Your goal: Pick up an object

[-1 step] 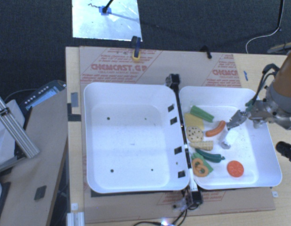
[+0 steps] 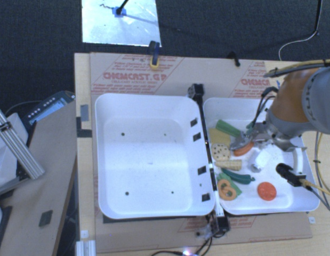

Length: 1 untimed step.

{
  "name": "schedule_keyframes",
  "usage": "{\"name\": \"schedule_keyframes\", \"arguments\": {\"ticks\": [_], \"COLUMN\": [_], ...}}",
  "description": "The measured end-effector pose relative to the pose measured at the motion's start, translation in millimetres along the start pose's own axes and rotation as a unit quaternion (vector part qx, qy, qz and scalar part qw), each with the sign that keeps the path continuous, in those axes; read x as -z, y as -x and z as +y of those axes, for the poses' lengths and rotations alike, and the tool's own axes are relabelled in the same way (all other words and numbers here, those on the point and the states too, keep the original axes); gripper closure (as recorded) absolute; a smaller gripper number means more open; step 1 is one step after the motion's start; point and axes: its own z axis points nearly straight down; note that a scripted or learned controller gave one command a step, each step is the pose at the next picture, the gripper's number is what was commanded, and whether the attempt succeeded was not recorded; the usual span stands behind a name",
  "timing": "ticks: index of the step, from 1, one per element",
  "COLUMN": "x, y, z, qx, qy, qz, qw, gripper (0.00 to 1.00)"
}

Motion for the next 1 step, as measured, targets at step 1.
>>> {"name": "schedule_keyframes", "arguments": {"ticks": [1], "x": [18.1], "y": [1.7], "z": [1.2], "qx": [-0.001], "qy": [0.003], "qz": [-0.001], "qw": [1.0000], "gripper": [1.00]}}
